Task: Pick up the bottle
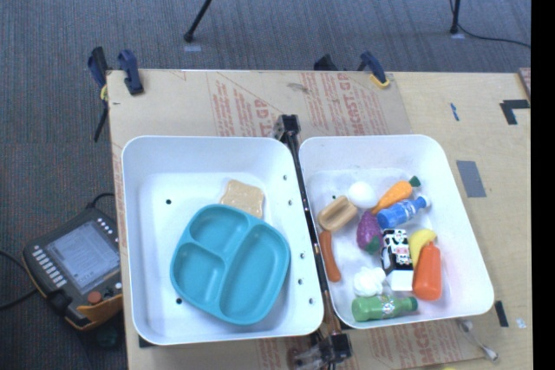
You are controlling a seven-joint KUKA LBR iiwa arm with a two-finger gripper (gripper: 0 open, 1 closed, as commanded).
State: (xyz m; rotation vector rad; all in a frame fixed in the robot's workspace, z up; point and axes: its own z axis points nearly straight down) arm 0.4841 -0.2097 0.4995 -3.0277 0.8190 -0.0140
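The blue bottle (402, 211) lies in the right bin (460, 186), upper centre of the pile. A carrot (396, 191) presses above it, a purple piece (368, 230) and milk carton (397, 249) crowd below, with an orange bottle (427, 272) lower right. The gripper's state cannot be told.

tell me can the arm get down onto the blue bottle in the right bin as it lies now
Probably yes from above: the blue bottle lies on top with nothing over it. It is tight, though, with the carrot touching one side and the purple piece at its base.
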